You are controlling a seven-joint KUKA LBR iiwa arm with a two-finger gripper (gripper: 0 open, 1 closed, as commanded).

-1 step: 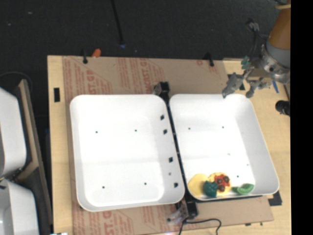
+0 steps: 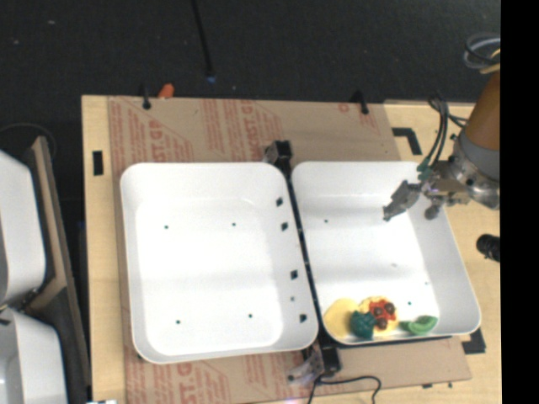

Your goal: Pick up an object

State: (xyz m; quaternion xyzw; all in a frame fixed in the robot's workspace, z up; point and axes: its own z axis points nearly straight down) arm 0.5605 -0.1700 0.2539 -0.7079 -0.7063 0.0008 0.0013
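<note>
Two shallow white bins side by side on the tabletop (image 2: 101, 251), left bin (image 2: 139, 225) and right bin (image 2: 459, 259) touching along the middle seam. Arm (image 2: 484, 133) coming in from the right edge, orange band above the wrist, grey below. Claw (image 2: 414, 202) hanging over the upper right part of the right bin, fingers spread apart with nothing between them, one dark finger (image 2: 399, 202) sticking out toward the left, the other shorter one nearer the wrist. Can't tell from this angle whether hovering or touching the bin floor. Task stuff all bunched up at the near edge of the right bin, well apart from the claw: pale yellow object (image 2: 338, 316) lying flat, teal blue thing (image 2: 362, 325) on top of it, small red and dark piece (image 2: 383, 310) just beside that, and green object (image 2: 418, 324) to the right near the rim. Too small and blurry to say what any of those are. Black cable (image 2: 200, 32) running across the dark floor beyond the tabletop
</note>
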